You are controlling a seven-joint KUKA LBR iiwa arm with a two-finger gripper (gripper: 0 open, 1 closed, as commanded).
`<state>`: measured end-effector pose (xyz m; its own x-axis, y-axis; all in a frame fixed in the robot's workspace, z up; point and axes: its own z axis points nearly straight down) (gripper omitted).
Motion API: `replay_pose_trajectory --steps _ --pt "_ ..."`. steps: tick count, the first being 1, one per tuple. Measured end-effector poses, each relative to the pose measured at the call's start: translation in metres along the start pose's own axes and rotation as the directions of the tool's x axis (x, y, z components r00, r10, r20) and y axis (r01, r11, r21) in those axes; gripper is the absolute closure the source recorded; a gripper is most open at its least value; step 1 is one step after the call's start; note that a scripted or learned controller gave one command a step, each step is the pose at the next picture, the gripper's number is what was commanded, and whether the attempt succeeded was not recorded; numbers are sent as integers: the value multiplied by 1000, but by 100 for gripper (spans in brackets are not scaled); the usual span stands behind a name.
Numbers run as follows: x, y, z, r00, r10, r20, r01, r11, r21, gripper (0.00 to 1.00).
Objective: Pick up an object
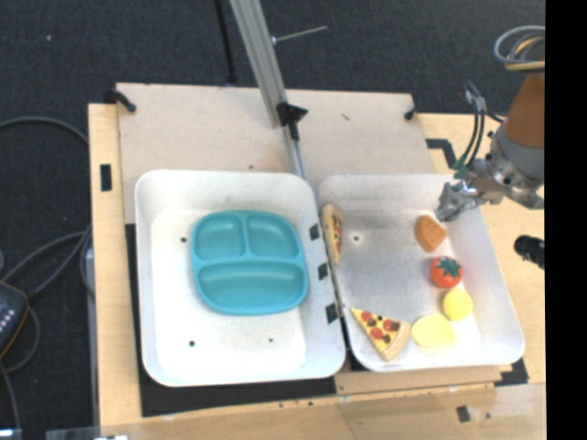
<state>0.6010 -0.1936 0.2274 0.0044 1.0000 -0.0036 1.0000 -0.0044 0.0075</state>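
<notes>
The gripper (pixel 456 200) hung at the right bin's (pixel 367 191) upper right edge, just above the bun (pixel 430 233); the state of its jaws could not be told. The bun's long axis ran upper left to lower right. Below lay a tomato (pixel 447 272).

1. Bread roll (pixel 430 233): orange-brown, oval, lies in the right bin near its far right side.
2. Tomato (pixel 446 272): red with a green top, lies just in front of the bread roll.
3. Lemon (pixel 458 304): yellow, rounded, lies just in front of the tomato.
4. Yellow disc (pixel 433 332): pale yellow, flat, touches the lemon at the near side.
5. Pizza slice (pixel 382 330): triangular, flat, lies beside the yellow disc.
6. Hot dog (pixel 331 233): elongated, lies along the right bin's left wall.
</notes>
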Motion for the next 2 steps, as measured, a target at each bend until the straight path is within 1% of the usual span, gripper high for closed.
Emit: replay_pose_trajectory --steps 1,2 --pt "-2 1 -32 1000 -7 -1 7 1000 2 100" --pt "44 3 -38 1000 -11 -4 11 1000 6 100"
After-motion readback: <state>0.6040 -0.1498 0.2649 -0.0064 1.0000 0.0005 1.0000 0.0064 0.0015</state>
